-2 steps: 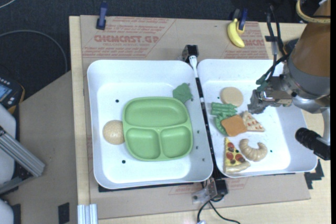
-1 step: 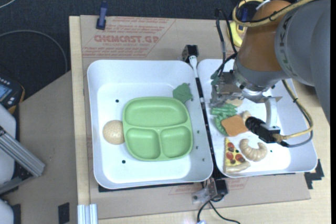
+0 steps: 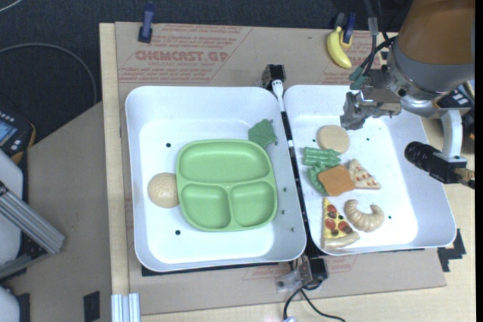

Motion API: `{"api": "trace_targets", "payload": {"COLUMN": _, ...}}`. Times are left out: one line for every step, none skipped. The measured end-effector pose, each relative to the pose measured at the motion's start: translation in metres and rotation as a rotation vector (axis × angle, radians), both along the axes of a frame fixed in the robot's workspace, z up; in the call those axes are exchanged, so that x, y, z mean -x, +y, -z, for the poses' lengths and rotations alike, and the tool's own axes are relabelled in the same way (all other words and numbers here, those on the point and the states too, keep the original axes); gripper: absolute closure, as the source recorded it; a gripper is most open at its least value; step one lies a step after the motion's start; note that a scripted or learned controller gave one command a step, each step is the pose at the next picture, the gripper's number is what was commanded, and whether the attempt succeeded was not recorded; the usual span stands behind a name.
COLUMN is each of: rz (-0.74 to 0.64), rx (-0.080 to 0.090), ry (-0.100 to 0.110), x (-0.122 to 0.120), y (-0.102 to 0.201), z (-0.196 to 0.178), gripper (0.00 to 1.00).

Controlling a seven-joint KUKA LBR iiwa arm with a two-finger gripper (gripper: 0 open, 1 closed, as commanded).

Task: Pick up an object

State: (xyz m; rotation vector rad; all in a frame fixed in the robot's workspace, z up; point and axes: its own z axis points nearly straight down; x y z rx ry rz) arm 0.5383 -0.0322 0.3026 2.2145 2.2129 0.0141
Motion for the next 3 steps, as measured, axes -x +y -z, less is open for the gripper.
{"api": "trace_targets", "payload": {"rz": -0.006, "rx": -0.004, "ry": 0.025, "x": 0.059, "y": 0.058, "z": 0.059, "gripper": 1.0}}
{"api": "trace_targets", "payload": {"rz": -0.006, "rx": -0.003, "ry": 0.01, "x": 0.058, "y": 0.1, "z": 0.012, "gripper": 1.0}}
{"api": "trace_targets", "payload": {"rz": -0.003, "rx": -0.001, "ry": 0.011, "x": 0.057, "y": 0.098, "z": 0.004, "gripper": 1.0}}
